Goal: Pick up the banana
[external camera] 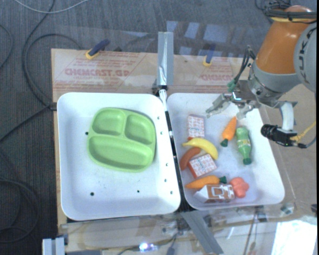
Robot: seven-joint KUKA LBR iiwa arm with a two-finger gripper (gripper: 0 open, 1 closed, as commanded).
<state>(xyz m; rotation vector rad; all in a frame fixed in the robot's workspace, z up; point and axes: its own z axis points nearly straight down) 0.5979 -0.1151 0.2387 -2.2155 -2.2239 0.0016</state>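
Worktop (74,78) of pale board carries two shallow white bins side by side. Left bin (74,195) holds a green divided tray (122,139) lying flat near its middle. Right bin (274,179) holds the small items, with the grey arm and its orange band (279,41) reaching over its upper right corner. Below that band the hand (231,106) hovers above the bin's upper part with its fingers spread wide and nothing between them. Banana (202,145) lies near the middle of the right bin, well apart from the hand, just above a small red-and-white carton (203,165) and beside a red pepper (188,155). A green bottle (243,145) lies to its right, next to a carrot (229,130); another carrot (202,183) lies lower down.
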